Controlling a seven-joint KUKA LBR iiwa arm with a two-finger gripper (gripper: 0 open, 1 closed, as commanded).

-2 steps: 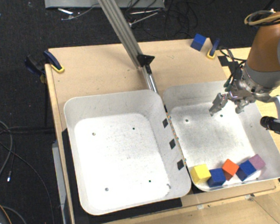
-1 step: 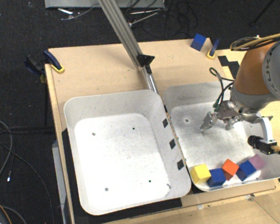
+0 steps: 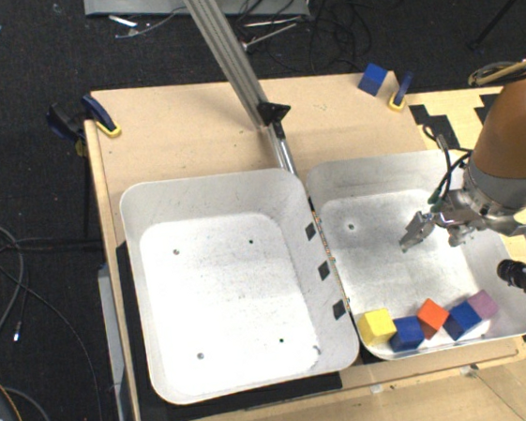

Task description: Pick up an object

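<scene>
**Gripper hovers above the right bin, blocks lined up below**

The grey arm's two-finger gripper [image 3: 423, 229] hangs over the middle of the right shallow white bin [image 3: 374, 192], its fingers slightly apart with nothing between them. Along that bin's near edge sits a row of small blocks: a yellow cube [image 3: 378, 324], a blue cube [image 3: 407, 332], an orange cube [image 3: 432, 315], another blue block [image 3: 462, 320] and a pale purple block [image 3: 482, 303]. The left white bin [image 3: 150, 208] lies beside it.
</scene>
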